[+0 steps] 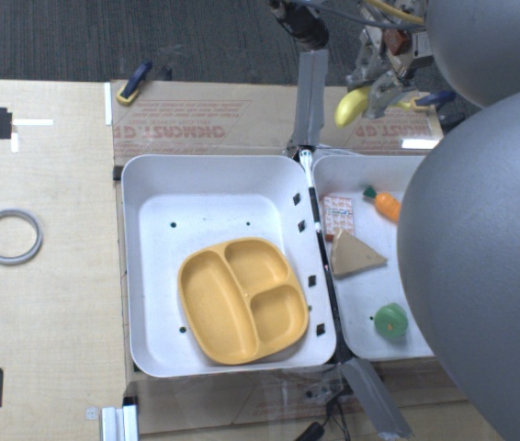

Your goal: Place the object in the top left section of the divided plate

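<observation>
A yellow divided plate (242,299) lies in the left white bin (150,246), toward its front right. High above the back rim of the right bin, my gripper (376,95) is shut on a small yellow banana-like object (351,107), which hangs from its fingers. The object is well above and to the right of the plate. My grey arm covers most of the right side of the view.
The right bin (356,338) holds a small printed packet (338,216), a carrot (385,204), a tan wedge (356,256) and a green round fruit (390,322). A roll of tape (7,236) lies on the bench at far left. A blue clamp (135,82) sits behind the bins.
</observation>
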Available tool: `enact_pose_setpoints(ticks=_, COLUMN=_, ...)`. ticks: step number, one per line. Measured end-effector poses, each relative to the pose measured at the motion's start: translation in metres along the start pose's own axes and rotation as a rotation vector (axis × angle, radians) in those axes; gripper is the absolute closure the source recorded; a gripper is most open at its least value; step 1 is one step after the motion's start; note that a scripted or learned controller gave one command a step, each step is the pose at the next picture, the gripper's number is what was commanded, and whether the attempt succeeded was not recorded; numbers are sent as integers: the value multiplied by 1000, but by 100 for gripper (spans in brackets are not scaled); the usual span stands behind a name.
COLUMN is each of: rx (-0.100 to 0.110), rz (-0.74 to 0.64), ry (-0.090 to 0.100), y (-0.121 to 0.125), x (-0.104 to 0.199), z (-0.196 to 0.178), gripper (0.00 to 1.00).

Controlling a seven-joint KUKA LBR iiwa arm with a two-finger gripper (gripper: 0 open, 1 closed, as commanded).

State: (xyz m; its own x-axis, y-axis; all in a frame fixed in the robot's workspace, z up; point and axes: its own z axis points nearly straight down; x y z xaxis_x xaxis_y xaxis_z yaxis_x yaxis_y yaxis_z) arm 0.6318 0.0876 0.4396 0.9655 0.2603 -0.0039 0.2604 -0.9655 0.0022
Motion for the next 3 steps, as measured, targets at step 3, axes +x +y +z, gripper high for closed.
enact_pose_setpoints(ticks=3, rx=-4, rz=7, ry=-16, y=3, x=2, z=-20, gripper=100)
